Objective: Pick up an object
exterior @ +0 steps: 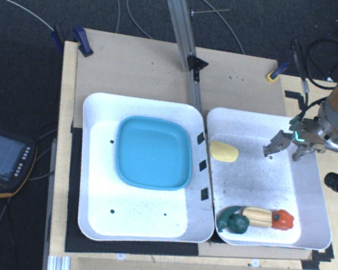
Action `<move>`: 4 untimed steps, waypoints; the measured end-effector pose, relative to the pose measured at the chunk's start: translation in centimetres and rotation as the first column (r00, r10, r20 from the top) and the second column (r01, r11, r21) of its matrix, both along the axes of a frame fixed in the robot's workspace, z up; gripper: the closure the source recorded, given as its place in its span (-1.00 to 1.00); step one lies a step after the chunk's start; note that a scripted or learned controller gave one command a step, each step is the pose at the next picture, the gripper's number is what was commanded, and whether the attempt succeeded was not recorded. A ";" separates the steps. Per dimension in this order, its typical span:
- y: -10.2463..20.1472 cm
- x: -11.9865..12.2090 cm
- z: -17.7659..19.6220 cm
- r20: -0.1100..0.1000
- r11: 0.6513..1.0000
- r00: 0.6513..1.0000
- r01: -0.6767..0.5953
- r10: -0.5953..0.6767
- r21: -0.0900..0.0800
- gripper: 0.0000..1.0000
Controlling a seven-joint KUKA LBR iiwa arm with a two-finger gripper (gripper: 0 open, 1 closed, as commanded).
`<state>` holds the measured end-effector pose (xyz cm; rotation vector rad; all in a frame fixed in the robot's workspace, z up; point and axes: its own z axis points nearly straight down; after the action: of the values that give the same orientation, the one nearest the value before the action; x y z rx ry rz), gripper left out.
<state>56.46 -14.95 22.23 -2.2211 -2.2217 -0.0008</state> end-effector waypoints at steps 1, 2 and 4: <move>0.0 0.0 0.0 0.000 1.000 1.000 0.000 0.000 0.000 -1.00; 0.3 -0.1 -6.3 -0.005 1.000 1.000 0.000 0.000 0.000 -1.00; 0.5 -0.5 -12.8 -0.002 1.000 1.000 0.000 0.000 0.000 -1.00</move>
<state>56.00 -14.42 9.46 -2.2196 -2.2209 0.0014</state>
